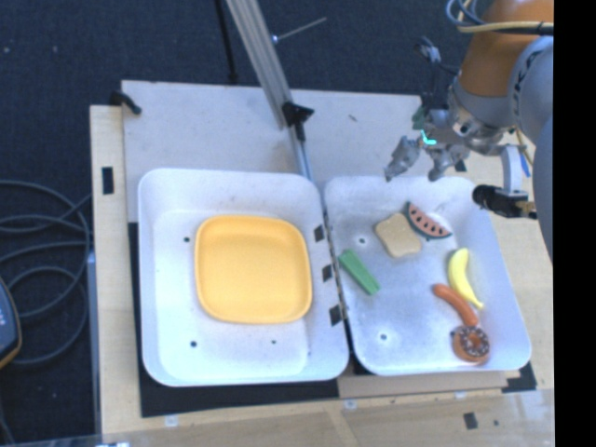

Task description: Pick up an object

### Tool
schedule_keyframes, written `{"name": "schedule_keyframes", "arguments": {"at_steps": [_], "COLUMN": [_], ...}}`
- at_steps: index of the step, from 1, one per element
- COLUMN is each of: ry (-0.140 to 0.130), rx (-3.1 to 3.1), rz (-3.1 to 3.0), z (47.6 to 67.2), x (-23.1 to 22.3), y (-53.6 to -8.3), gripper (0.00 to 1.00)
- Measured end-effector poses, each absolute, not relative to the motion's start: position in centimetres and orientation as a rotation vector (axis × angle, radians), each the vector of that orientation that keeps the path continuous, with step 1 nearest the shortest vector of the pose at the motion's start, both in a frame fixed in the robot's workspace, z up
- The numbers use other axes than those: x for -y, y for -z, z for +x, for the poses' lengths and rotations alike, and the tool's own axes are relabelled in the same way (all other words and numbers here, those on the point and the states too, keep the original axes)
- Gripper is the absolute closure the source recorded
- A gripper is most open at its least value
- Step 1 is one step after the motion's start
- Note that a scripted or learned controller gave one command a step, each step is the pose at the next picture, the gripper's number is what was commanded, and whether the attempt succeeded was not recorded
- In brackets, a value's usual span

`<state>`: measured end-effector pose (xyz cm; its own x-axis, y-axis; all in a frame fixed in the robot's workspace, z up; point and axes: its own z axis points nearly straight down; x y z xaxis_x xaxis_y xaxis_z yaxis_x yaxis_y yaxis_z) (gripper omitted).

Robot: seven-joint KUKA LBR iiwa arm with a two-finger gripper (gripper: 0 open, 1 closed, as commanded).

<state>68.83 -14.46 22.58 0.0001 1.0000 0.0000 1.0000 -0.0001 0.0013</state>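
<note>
Two-finger metal gripper [424, 162] hanging over the far rim of the right-hand shallow white plastic bin [507, 277], fingers splayed apart, nothing between them. Nearest candidates just below and toward the camera: tan bread-slice toy [398, 236], flat and matte, touching red-and-green watermelon wedge toy [428, 222] at its right. Bread directly beneath the fingers' line, so likely a short straight descent; broad flat face, little edge to pinch. Farther along the same bin: green rectangular block [358, 272] near the dividing wall, long axis running diagonally; yellow toy banana [463, 276], curved, long axis roughly toward the camera; orange-red sausage toy [455, 303] beside it; brown frosted doughnut toy [470, 343] at the near corner. Smooth yellow square plastic plate [252, 268] in the left white bin [163, 250], well apart.
</note>
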Motion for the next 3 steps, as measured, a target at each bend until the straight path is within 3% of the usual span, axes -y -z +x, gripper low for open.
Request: {"name": "schedule_keyframes", "arguments": {"at_steps": [1, 3], "ry": [-0.001, 0.004], "rx": [-2.221, -2.222], "rz": [2.221, 2.223], "z": [68.8, 67.7], "x": [14.5, 14.7], "y": [-22.6, -13.3], "gripper": [0.00, 0.00]}}
